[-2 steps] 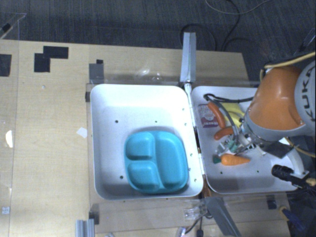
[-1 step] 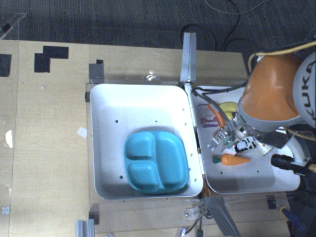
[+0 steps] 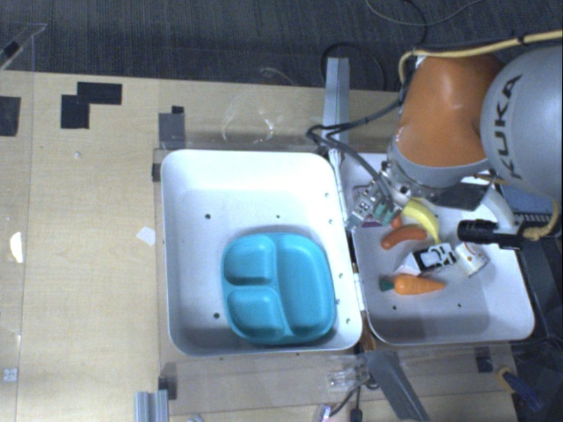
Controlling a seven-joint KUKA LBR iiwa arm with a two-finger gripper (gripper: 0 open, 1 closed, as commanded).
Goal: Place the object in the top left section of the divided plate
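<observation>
Hovering over the right white bin [image 3: 493,319], my gripper [image 3: 374,207] sits just left of the yellow banana-shaped toy [image 3: 422,218]; whether it is wide or narrow I cannot tell. My target, the blue divided plate [image 3: 280,288], lies left and nearer, in the left white bin [image 3: 189,236].

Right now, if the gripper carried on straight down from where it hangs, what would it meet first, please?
Probably the red sausage-shaped toy beside the yellow banana in the right bin, though depth is hard to judge from this slanted view.

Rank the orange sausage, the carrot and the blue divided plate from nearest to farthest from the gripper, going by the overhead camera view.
Measured from the gripper, at the right bin's upper left:
1. Orange sausage, just below and to the gripper's right, in the right bin.
2. Carrot, lower in the same bin.
3. Blue divided plate, across in the left bin, lower left.
</observation>
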